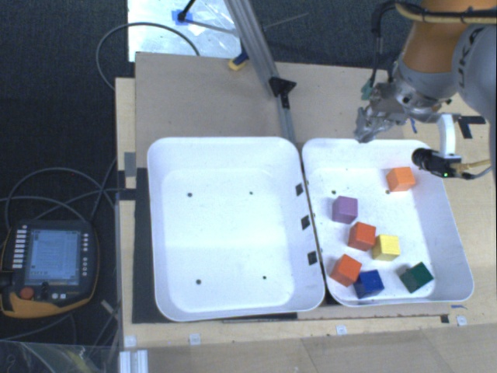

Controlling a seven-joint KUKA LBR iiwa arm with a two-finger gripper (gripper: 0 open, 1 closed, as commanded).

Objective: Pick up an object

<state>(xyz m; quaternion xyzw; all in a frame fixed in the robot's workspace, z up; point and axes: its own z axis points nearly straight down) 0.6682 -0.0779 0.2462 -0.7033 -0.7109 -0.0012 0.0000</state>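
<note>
Your pincer (368,129) hangs over the far rim of the right bin (365,169), near that bin's far left corner. From this slant I cannot tell whether it is released or clenched, so confirm that it is released before you descend. All the blocks you could pick lie on the floor of that bin.

I would go for a block with room around it. The purple block (345,209) is the best choice: it stands apart from its neighbours and lies towards you from the pincer. The far orange block (401,179) is also free on all sides, though it sits closer to the bin's right wall.

Avoid the near cluster. The red-orange block (362,235) touches the yellow block (387,246), and the near orange block (346,270) touches the blue block (369,283). A descent there would likely land on an edge or push two blocks together. The green block (417,277) stands alone, but it is close to the near right corner.

Centre over your block, line the pincer up with two of its flat faces, come straight down, clench, then lift straight up.
</note>
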